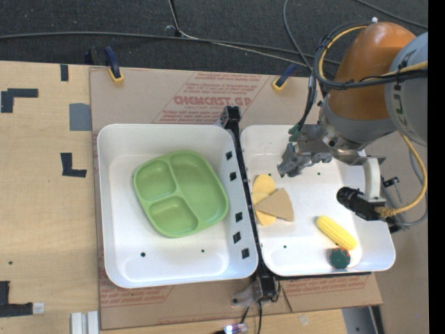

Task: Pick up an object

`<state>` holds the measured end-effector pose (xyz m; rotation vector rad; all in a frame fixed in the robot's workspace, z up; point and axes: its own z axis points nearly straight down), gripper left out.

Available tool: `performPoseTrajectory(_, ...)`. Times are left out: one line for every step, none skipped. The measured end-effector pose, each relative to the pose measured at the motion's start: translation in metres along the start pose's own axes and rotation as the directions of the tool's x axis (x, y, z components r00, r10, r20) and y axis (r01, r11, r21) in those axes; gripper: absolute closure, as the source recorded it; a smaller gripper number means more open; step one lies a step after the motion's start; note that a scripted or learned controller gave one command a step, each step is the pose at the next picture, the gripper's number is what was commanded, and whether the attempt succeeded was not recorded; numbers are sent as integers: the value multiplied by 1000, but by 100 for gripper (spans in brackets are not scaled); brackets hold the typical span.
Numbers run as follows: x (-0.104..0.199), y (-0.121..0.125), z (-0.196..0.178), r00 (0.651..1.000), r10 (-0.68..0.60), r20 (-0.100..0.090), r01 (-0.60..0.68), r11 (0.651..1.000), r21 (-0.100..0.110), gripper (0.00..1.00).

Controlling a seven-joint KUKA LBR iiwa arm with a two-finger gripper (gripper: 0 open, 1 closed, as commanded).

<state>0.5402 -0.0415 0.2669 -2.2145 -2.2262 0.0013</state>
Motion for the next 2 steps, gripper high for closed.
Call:
performPoseTrajectory(53, 11, 0, 1000, -1, 0, 1, 1000, 0, 100)
performPoseTrajectory(113, 28, 12, 1000, -2, 0, 2, 1000, 0, 100)
